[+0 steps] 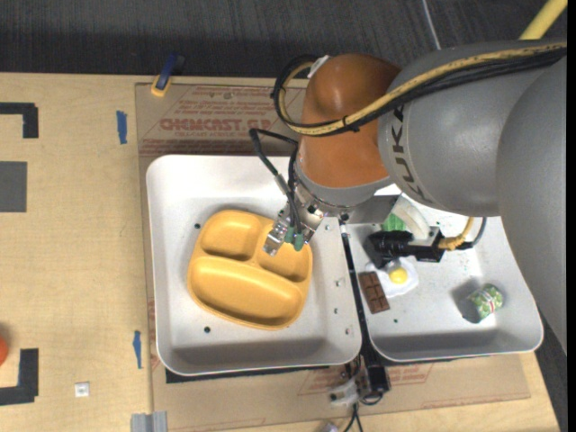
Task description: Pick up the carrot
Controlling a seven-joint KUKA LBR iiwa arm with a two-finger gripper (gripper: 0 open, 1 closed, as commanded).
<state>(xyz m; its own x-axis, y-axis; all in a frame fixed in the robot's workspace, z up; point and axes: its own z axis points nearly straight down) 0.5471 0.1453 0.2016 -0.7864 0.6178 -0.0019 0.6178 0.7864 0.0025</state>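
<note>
Yellow tray [247, 282] sits under gripper [286, 236] in left bin [171, 241]; grip state unclear; carrot unseen — locate first.

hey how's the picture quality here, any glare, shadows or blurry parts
Camera view: even light, soft shadow under the yellow divided plate; mild glare on the right bin and on the orange band; the big grey arm looks soft, close to the lens; the gripper is small and slightly blurred.

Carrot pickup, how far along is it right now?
Nothing looks finished yet. The gripper is down over the yellow divided plate in the left bin, and I cannot tell whether it holds anything. A confirmed grasp and the lift are still left.
</note>
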